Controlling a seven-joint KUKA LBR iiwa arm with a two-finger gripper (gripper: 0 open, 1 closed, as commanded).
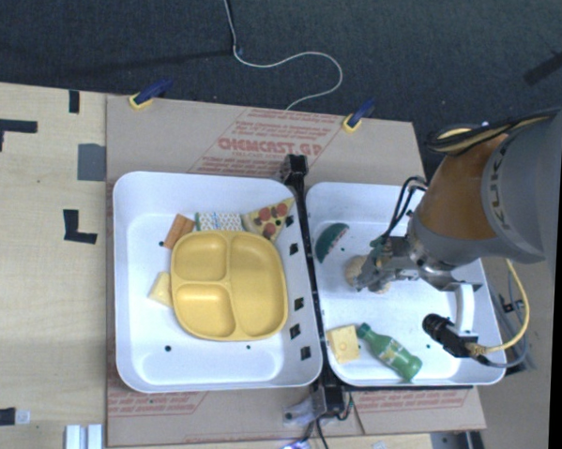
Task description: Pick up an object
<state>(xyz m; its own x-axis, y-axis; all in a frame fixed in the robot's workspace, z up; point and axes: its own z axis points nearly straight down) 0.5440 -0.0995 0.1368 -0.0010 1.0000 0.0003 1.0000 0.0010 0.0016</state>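
While the arm leans in from the right, a small tan, rounded lump of an object sits on the floor of the right-hand shallow white bin, near its middle, and the end effector hovers right over or against it, so close that the two blur together. Whether the fingers are spread or closed, or have the lump between them, I cannot tell from here. If this lump is the target, it lies just to the camera's left of the end effector, with no clear long axis to line up on.

Close by, up toward the divider, lies a dark green curved piece, near enough that a sideways nudge could strike it. Toward the front wall rest a green plastic bottle, lying slantwise, and a pale yellow block just beside its neck; both are well apart from the end effector, leaving open floor between. The bin's right wall is crowded by the grey arm with its orange band and black cabling.

Across the divider, the left-hand white bin holds a yellow three-compartment plastic plate over some scattered pieces. Both bins stand on a cardboard sheet on the desk.
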